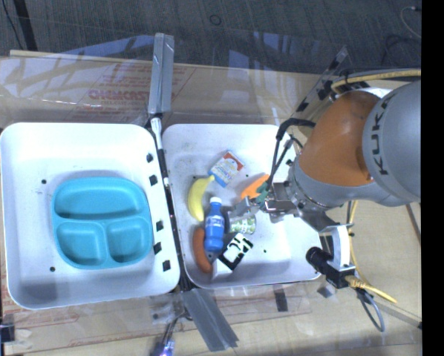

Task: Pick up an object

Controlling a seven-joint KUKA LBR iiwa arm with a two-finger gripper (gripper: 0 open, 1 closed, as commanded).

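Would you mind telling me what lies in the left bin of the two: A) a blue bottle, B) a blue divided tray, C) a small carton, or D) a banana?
B: the blue divided tray lies alone in the left bin, while the banana, the blue bottle and the small carton all lie in the right bin near the gripper.
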